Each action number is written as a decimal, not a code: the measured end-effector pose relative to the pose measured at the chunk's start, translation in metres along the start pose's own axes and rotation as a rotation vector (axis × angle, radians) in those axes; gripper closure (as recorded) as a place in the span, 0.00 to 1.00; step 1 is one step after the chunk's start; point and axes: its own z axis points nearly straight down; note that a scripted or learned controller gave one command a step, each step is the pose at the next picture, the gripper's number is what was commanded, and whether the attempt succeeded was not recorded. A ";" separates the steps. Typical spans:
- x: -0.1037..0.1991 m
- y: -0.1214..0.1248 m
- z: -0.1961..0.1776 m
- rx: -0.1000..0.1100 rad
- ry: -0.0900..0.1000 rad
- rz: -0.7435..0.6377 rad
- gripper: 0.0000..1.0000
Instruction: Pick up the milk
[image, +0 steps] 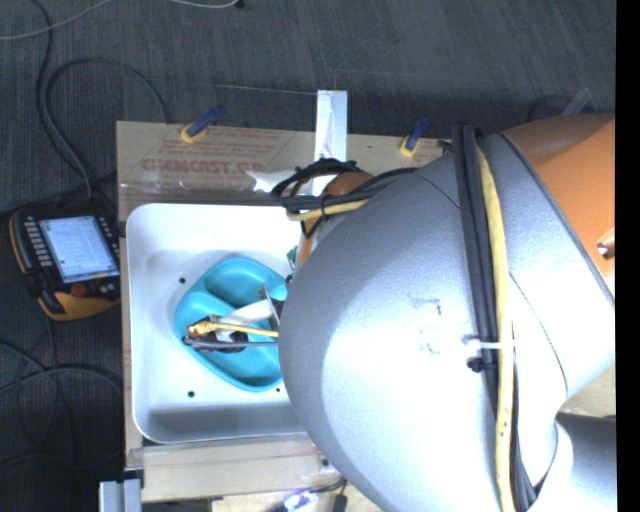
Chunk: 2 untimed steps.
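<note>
Over the right side of the surface my own grey arm (430, 330) bulks so large that it hides most of what lies beneath. Off to the left, the white bin (150, 300) holds a blue dish (235, 290) with a few utensils (yellowish and dark, hard to name) (225, 330) resting in it. I see no milk anywhere in the open part of that bin, so where it sits I cannot tell. Whether my pincer has hold of anything I cannot tell either. By my judgement the pick remains unproven.
</note>
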 end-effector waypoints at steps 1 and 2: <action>0.000 0.000 0.000 0.000 0.000 0.000 0.00; -0.003 0.042 -0.032 -0.001 0.001 -0.607 0.00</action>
